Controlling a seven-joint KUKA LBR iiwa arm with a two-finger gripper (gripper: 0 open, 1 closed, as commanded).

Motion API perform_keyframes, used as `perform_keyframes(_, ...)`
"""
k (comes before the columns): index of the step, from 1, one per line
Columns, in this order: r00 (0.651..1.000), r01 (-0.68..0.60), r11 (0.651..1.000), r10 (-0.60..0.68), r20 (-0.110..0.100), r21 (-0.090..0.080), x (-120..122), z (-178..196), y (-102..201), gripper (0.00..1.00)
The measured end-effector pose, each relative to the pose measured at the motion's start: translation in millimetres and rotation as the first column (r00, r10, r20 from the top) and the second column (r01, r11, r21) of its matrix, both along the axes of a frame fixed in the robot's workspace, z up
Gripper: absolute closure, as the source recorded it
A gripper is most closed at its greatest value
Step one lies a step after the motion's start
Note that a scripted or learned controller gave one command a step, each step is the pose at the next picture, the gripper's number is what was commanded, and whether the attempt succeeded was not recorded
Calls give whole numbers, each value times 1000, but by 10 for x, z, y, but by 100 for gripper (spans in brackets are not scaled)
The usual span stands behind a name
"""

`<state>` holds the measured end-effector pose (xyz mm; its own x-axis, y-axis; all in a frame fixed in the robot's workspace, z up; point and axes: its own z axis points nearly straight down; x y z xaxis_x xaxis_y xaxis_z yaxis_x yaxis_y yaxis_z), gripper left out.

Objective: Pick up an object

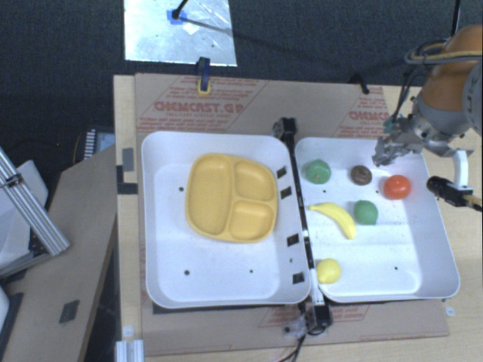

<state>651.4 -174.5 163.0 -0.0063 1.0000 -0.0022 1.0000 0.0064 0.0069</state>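
Observation:
The right bin (430, 240) holds several toy foods: a green round piece (318, 172), a brown round piece (361, 175), a red-orange tomato (397, 187), a second green piece (366, 212), a yellow banana (335, 218) and a small yellow lemon (327, 271). My gripper (383, 155) hangs over the far right part of this bin, just above and to the right of the brown piece and up-left of the tomato. Nothing shows between its fingers.
The left bin (162, 225) carries a yellow three-compartment plate (230, 197). A black divider with clips (296, 202) runs between the bins. The arm's orange band and grey wrist (449, 74) rise at the right. A black bracket (449, 191) juts over the right rim.

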Motion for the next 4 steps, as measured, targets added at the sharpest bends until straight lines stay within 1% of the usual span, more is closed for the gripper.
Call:
perform_keyframes(1,1000,-1,1000,1,1,0,19,539,-2,100)
perform_keyframes(2,1000,-4,1000,4,-3,3,31,651,535,100)
perform_keyframes(3,1000,-2,1000,2,-5,3,21,645,974,100)
perform_keyframes(4,1000,-3,1000,3,-6,3,-57,685,1408,100)
